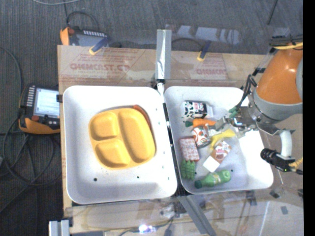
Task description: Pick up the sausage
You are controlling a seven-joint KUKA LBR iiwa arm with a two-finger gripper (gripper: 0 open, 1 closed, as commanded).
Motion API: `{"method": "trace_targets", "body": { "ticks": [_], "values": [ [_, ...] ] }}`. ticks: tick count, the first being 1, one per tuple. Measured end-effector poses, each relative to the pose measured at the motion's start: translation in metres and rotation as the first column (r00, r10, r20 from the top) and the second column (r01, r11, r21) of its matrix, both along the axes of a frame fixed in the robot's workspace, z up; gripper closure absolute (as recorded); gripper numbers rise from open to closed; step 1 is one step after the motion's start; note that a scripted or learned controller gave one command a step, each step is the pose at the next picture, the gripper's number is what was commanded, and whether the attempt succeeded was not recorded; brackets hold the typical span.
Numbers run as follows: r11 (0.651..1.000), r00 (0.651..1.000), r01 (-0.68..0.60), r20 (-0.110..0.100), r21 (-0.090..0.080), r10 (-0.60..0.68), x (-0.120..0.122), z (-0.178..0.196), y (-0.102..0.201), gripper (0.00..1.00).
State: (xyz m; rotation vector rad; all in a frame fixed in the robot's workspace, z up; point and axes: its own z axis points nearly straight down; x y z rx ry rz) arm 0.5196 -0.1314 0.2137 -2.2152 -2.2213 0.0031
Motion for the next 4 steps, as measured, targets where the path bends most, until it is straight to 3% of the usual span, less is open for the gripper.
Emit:
{"method": "trace_targets", "body": {
  "ticks": [1, 2, 3, 4],
  "values": [
    [1.000, 1.000, -0.001, -0.005, 0.002, 0.001, 0.001, 0.007, 0.000, 1.00],
    [0.942, 0.942, -0.335, 0.001, 0.001, 0.335, 0.007, 0.009, 0.021, 1.00],
    [0.860, 0.860, -0.510, 0.001, 0.001, 0.510, 0.022, -0.032, 0.076, 1.00],
    [0.711, 0.711, -0.703, 0.003, -0.001, 0.703, 0.046, 0.064, 0.124, 1.00]
  ]
}}
